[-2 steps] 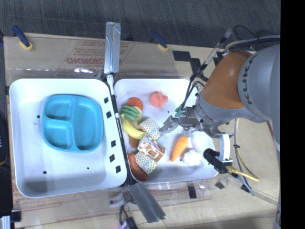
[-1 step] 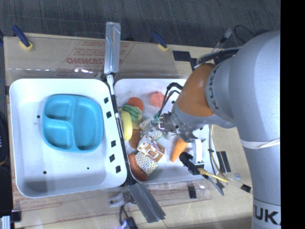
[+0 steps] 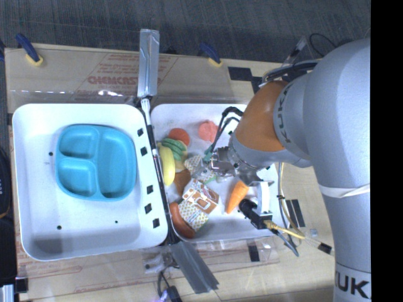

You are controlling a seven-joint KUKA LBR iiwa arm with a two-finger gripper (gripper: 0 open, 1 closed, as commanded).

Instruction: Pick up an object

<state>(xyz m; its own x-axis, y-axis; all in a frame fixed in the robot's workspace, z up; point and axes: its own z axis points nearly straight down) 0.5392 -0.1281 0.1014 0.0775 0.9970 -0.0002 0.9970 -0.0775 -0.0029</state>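
The right bin [image 3: 189,113] holds a jumble of toy food: a yellow banana [image 3: 167,165], a green piece [image 3: 174,146], an orange-red round piece [image 3: 179,134], a pink-red piece [image 3: 208,130], an orange carrot [image 3: 236,195] and a patterned carton [image 3: 198,204] lying over a brown piece [image 3: 181,222]. My gripper [image 3: 213,165] is down in this bin, just right of the banana and above the carton, with the arm's wrist covering it. I see nothing held.
The left bin [image 3: 28,168] carries a blue divided plate [image 3: 97,162]. A grey divider bar [image 3: 147,61] stands between the bins at the back. Blue clamps [image 3: 28,49] sit on the bench edge. The arm's bulk [image 3: 315,118] covers the right bin's right side.
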